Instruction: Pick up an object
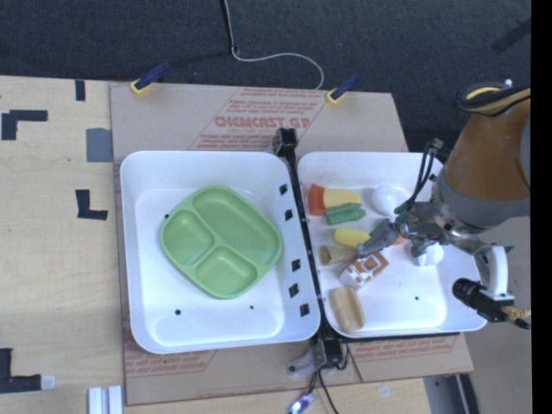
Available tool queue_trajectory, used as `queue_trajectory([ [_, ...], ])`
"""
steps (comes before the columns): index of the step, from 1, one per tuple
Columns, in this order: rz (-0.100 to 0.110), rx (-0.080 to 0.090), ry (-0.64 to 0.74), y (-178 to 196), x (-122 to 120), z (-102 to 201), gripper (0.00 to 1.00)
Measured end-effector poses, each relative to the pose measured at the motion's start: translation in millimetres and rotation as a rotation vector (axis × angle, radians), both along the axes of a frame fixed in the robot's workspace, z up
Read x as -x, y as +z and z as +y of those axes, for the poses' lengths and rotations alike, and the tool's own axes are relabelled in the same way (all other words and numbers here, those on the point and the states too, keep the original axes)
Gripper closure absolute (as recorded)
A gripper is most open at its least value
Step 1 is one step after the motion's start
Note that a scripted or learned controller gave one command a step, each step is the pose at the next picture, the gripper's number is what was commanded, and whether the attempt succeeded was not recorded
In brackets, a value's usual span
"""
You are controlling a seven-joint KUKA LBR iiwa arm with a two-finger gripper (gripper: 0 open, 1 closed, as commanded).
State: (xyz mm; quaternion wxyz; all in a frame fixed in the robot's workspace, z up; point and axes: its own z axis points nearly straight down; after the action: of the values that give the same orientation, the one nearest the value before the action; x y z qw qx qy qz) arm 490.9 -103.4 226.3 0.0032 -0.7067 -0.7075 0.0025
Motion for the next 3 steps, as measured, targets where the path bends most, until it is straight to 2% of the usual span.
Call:
queue_trajectory([
  [1, 0.006, -0.003, 0.008, -48, 5, 82, 0.00],
  [2, -0.018, -0.001, 0.004, 72, 6, 106, 0.00],
  [3, -0.025, -0.002, 0.005, 243, 6, 150, 0.00],
])
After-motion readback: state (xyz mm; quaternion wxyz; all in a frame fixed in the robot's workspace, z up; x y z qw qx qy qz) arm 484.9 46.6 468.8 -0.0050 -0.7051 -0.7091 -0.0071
